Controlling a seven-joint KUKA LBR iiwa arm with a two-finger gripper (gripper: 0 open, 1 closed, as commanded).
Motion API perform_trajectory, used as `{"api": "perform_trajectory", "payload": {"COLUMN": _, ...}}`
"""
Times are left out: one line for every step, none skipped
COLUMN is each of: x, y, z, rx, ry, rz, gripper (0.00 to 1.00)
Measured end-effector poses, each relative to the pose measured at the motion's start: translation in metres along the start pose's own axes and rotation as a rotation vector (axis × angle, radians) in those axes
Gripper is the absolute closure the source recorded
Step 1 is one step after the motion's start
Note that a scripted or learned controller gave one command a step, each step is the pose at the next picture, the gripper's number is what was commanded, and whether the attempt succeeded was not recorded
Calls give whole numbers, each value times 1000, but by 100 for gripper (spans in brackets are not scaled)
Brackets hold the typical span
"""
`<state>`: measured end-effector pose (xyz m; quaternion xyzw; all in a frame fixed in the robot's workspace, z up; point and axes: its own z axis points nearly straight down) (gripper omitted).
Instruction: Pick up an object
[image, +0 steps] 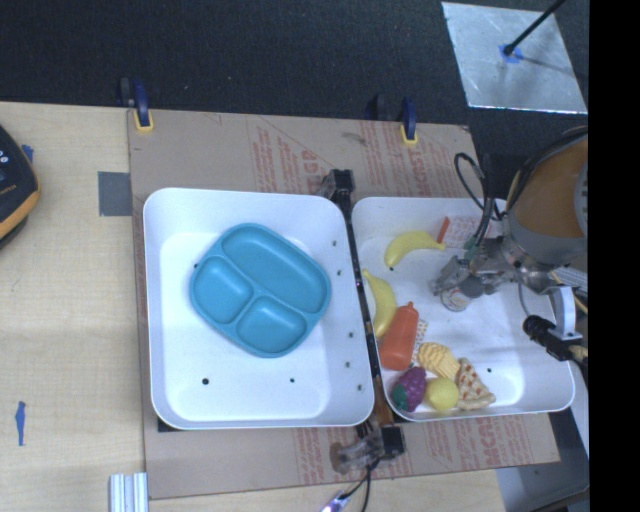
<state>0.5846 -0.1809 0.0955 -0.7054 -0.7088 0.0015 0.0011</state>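
Gripper (458, 288) hangs low over the bare floor of the right bin (500, 375); whether it is wide or narrow I cannot tell. A banana (411, 245) lies just beside it. An orange bottle (399, 337), grapes (407, 387) and a lemon (442, 395) crowd the near corner. A blue plate (260, 288) fills the left bin (170, 350).

One fixed camera looks slantwise down from above on both bins (160, 300).

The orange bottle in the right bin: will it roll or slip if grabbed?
The orange bottle lies on its side, so it may roll when nudged. It looks smooth, probably slippery plastic. The banana and corn beside it may limit rolling.
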Motion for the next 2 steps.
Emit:
{"api": "perform_trajectory", "payload": {"x": -31, "y": 56, "z": 3, "rx": -2, "ry": 0, "rz": 0, "gripper": 0}}
{"api": "perform_trajectory", "payload": {"x": -4, "y": 72, "z": 3, "rx": -2, "ry": 1, "rz": 0, "gripper": 0}}
